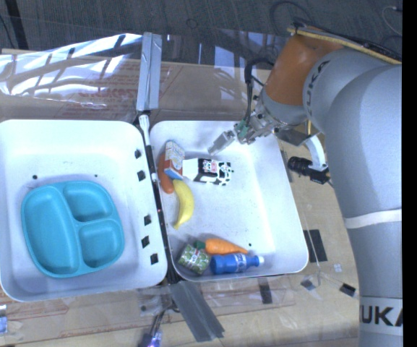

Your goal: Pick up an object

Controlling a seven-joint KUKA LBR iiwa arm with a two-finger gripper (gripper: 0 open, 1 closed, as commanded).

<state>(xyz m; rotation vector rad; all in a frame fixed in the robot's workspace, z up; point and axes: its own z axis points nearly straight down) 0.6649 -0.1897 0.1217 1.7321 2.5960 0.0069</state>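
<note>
White plastic of the right bin [280, 215] lies under my gripper [221, 142], which hangs near the far rim; I cannot tell how it is set. Just below and slightly left of it lies the black-and-white patterned block [215, 170], flat on the bin floor, apart from me. Further left lie a banana [183, 202] and a sausage [165, 179].

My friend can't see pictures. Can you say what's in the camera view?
A grey robot arm's gripper hovers over the right bin, which holds a banana, carrot and blue bottle. The left bin holds a blue divided plate.
</note>
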